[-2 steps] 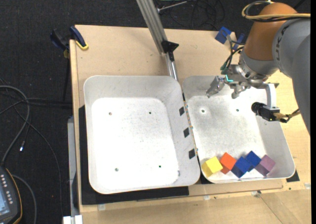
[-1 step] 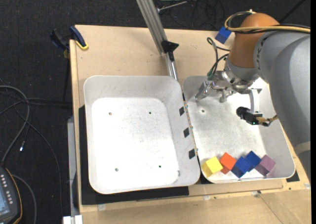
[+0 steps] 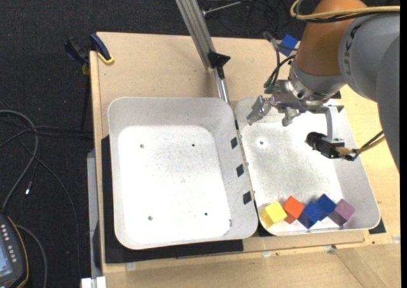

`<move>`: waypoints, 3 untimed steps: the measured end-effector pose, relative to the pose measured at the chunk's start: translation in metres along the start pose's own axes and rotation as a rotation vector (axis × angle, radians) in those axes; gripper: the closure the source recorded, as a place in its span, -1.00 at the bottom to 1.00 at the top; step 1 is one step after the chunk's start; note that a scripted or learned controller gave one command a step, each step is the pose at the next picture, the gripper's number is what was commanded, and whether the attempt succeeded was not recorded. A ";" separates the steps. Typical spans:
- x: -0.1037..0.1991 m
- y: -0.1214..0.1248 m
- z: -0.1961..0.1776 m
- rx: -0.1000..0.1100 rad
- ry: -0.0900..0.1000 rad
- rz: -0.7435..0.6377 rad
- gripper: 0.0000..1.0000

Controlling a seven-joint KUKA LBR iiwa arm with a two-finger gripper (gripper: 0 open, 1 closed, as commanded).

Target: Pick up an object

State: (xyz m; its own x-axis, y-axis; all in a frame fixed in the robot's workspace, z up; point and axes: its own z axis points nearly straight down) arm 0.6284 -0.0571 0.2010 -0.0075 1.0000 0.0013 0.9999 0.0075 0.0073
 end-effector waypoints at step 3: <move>0.034 -0.093 0.006 0.013 0.000 0.008 -1.00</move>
